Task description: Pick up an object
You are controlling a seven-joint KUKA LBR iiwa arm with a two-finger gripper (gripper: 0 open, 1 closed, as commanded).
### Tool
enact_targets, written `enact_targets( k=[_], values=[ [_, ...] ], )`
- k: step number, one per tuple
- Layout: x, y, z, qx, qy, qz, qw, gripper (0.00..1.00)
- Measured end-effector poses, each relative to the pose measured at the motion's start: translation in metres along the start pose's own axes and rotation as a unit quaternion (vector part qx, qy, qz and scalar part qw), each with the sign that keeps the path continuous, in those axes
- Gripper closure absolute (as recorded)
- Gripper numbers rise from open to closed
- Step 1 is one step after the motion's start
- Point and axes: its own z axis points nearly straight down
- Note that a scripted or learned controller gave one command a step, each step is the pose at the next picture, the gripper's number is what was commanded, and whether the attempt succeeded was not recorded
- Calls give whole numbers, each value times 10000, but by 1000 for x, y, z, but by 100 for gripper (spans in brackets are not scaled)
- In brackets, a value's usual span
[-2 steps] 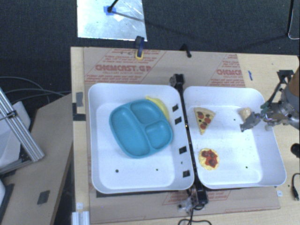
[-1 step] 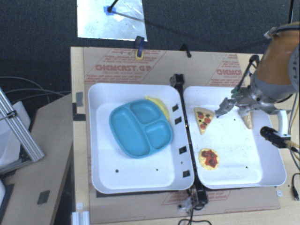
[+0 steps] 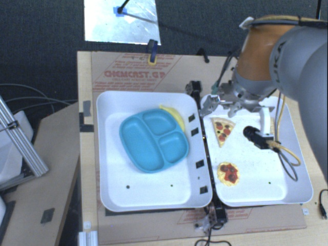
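My gripper (image 3: 221,106) hangs over the far left corner of the right bin (image 3: 294,186), below the arm's orange band. Its two metal fingers (image 3: 209,103) stand apart, open, with nothing between them. A triangular pizza slice (image 3: 223,130) lies on the bin floor just in front of the fingertips, apart from them. A round pizza piece with red topping (image 3: 228,172) lies nearer the front of the same bin. In the left bin (image 3: 113,188) a blue divided plate (image 3: 152,140) lies flat, with a yellow banana (image 3: 174,115) tucked at its far right edge.
A black fitting with a yellow cable (image 3: 260,137) hangs off the arm over the right bin's middle. The wall between the two bins carries black clips (image 3: 200,164). Cardboard (image 3: 133,73) lies under the bins, and a shiny sheet (image 3: 120,14) lies beyond.
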Motion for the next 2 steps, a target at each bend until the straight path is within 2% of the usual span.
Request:
enact_targets(
  k=[1, 2],
  values=[
    [19, -43, 12, 28, -6, 31, 10000, 0],
    [-33, -4, 10, 0, -8, 51, 10000, 0]
  ],
)
